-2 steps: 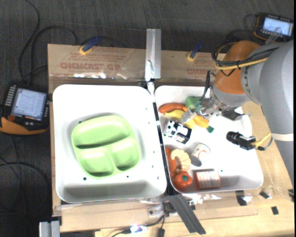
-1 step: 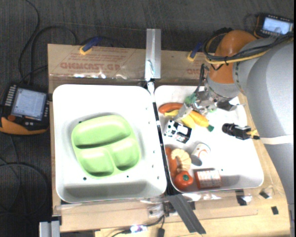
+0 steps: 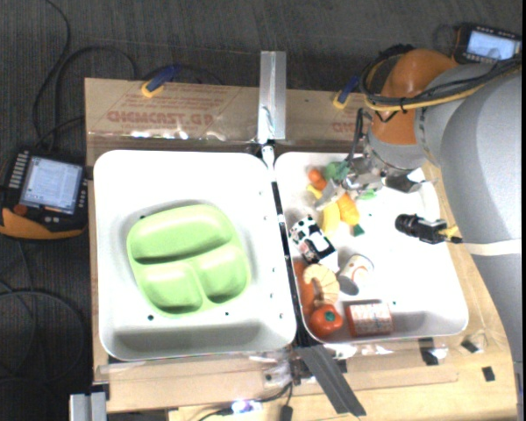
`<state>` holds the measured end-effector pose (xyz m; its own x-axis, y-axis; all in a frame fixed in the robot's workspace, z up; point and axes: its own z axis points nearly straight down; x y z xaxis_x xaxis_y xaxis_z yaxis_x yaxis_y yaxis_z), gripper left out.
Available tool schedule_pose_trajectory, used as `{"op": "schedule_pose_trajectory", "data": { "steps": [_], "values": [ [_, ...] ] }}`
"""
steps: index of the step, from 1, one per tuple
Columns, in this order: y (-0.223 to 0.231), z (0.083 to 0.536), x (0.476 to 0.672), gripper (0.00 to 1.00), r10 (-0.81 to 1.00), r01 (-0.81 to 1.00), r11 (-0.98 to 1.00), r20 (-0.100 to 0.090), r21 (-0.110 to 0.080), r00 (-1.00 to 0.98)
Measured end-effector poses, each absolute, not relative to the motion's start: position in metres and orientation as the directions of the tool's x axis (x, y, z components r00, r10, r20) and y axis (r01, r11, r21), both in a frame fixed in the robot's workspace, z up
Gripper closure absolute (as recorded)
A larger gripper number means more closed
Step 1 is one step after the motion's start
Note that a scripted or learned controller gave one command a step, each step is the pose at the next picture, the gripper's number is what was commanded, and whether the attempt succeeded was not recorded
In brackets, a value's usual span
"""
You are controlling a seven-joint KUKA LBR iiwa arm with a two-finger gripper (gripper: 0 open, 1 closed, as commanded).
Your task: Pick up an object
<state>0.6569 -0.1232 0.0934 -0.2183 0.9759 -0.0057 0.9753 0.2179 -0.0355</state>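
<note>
The two-finger gripper hangs low over the far end of the right white bin; whether it pinches anything cannot be told. Just below it lies a small yellow plastic toy, chunky with a green tip. Left of the gripper sits a small orange piece.

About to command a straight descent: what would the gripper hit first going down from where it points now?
Probably the yellow toy just below the gripper in the right bin; depth is hard to judge from above.
</note>
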Motion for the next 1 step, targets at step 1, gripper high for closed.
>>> {"op": "schedule_pose_trajectory", "data": {
  "steps": [1],
  "values": [
    [-0.0924, 0.1982, 0.6685, 1.0, 0.901, 0.901, 0.434, -0.002, -0.003, -0.434]
  ]
}}
